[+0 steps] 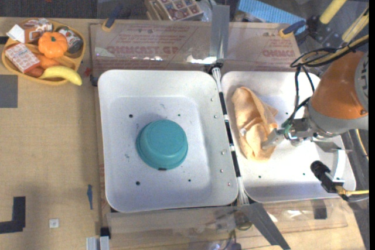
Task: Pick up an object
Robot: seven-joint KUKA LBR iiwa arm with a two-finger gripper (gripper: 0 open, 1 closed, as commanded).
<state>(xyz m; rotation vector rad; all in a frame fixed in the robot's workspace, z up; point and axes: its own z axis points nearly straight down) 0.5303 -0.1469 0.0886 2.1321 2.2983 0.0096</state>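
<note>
My end effector is down in the right bin, right at the near right edge of the tan crumpled cloth. The cloth lies along the left side of that bin, bunched up and running from the far end toward the middle. I'm touching it or just about, but honestly I can't tell whether I'm gripping it or what state the end effector is in; it's too blurry and small from up here.

My arm comes in from the right, orange band sitting over the right bin's far right corner.

Left bin has a teal bowl upside down, roughly centre, a bit toward the near side.

Far left on the desk there's a yellow dish of toy food: an orange pumpkin, a banana, and some small boxes.
</note>
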